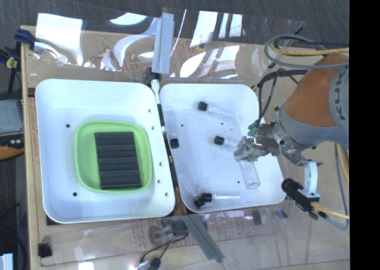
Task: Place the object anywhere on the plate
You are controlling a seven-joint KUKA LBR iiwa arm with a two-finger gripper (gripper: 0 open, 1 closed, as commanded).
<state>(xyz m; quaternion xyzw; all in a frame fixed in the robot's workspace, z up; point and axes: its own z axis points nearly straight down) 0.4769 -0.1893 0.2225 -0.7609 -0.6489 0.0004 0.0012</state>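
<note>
Left bin (47, 144) holds a green plate (83, 144) bearing a dark ribbed block (119, 159). Right bin (178, 191) contains clear black-capped tubes; one tube (250, 175) lies directly below the pincer (246, 149) at the bin's right side. Pincer opening: cannot tell. Another capped tube (217, 196) rests near the front wall.

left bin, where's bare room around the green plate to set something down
Bare white floor rings the green plate in the left bin, widest along the top. A dark ridged block fills the plate's middle. The right bin is crowded: clear vials and the hand.
</note>
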